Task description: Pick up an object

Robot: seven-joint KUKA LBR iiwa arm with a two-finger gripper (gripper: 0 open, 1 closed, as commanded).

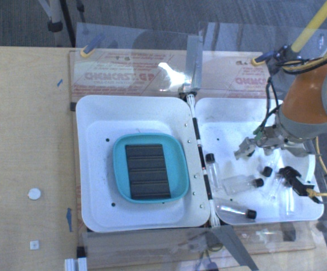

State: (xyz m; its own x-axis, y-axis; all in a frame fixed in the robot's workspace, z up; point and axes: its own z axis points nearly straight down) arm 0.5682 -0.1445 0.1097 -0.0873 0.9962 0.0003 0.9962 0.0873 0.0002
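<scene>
Several clear vials with black caps lie in the right bin (pixel 231 120). One vial (pixel 210 169) lies along the bin's left wall, another vial (pixel 238 184) in the middle, and a third vial (pixel 234 210) by the front edge. My gripper (pixel 257 145) hangs low over the right bin's middle right, under the orange-banded wrist (pixel 309 97). A small vial (pixel 266 171) lies just in front of it. Nothing can be seen held in the gripper.
The left bin (pixel 95 123) holds a teal tray (pixel 121 157) with a dark ribbed insert (pixel 147 171). A divider (pixel 196 134) runs between the bins. Clear panels stand behind both bins. A wooden bench top (pixel 22 123) extends to the left.
</scene>
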